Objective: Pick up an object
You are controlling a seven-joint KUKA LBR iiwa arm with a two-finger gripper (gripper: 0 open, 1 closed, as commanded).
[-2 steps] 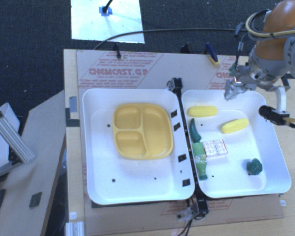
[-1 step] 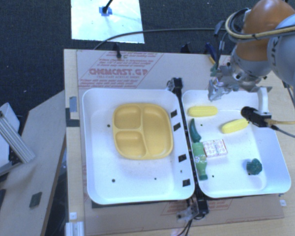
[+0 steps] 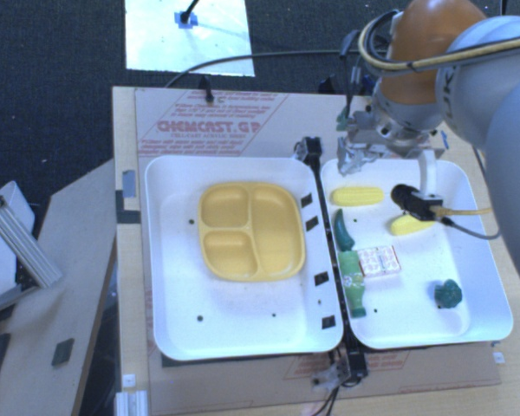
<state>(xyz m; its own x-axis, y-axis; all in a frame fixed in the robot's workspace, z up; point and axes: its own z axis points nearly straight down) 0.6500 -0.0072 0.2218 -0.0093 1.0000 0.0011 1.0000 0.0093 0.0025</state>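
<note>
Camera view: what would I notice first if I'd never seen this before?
Probably the big grey arm with its orange band, reaching in from the right, its gripper hanging over the far end of the right bin. Next, the yellow tray with compartments, lying in the left bin. Then the small bits in the right bin: a corn cob, a green bottle and a broccoli.
</note>
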